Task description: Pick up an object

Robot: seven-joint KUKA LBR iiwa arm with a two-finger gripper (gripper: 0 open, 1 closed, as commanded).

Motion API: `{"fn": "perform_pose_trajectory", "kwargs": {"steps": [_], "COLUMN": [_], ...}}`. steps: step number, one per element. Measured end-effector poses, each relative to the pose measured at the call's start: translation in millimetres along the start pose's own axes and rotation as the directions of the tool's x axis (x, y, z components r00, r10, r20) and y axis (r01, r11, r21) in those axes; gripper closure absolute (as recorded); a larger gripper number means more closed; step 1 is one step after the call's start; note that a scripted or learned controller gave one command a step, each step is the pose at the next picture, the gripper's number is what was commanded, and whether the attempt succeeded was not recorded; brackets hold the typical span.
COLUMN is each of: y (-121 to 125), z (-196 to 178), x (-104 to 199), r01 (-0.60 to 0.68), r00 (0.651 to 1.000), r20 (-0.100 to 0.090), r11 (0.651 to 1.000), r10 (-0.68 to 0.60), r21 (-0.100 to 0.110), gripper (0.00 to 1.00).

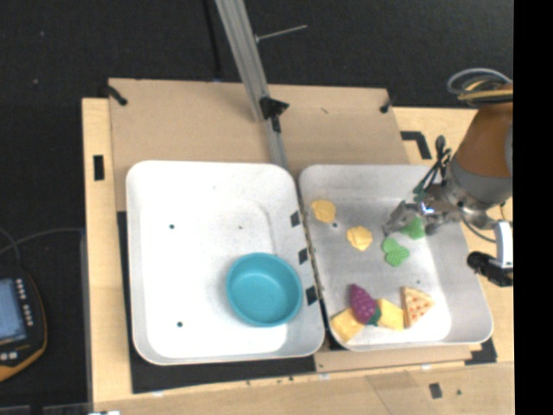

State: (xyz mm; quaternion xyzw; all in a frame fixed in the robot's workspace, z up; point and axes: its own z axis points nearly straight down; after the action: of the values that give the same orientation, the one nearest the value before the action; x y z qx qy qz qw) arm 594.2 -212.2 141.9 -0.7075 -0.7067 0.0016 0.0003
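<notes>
Camera view | pincer (413, 224) low in right bin (449, 322), clamped on a green piece (416, 228) | second green piece (396, 252) just below-left | blue bowl (263, 289) in left bin (173, 197)

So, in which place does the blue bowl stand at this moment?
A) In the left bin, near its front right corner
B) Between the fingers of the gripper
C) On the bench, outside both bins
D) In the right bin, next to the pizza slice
A: the blue bowl sits on the floor of the left bin, toward its front right corner, far from the gripper, which is over the right bin.
</notes>
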Motion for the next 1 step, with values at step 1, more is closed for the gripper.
{"fn": "perform_pose_trajectory", "kwargs": {"steps": [1], "y": [1.4], "z": [-14.9], "x": [-1.3], "r01": [-0.002], "r00": [1.000], "r20": [0.002], "r11": [1.000], "r10": [0.002], "r21": [-0.008], "gripper": [1.00]}}
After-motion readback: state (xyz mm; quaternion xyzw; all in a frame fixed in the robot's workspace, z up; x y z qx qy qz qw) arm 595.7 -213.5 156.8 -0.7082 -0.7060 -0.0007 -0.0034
